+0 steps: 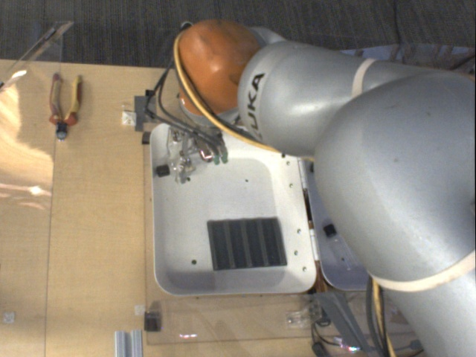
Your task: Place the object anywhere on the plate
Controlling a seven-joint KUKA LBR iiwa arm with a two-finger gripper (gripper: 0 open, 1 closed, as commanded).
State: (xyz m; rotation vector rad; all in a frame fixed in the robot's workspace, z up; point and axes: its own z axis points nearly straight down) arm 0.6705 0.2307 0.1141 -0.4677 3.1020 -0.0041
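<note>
Right now your pincer (183,162) hangs over the white bin's (169,266) top corner, above the dark ridged plate (246,243); you cannot tell its grip.

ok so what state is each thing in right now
pincer: low at the far left corner of the left bin, too blurred to tell how it stands
left bin: flat on the bench, holding a dark ribbed plate
dark ribbed plate: lying flat, nothing on it
right bin: mostly hidden under the arm
pliers: lying closed on the bench, left of the bins
</note>
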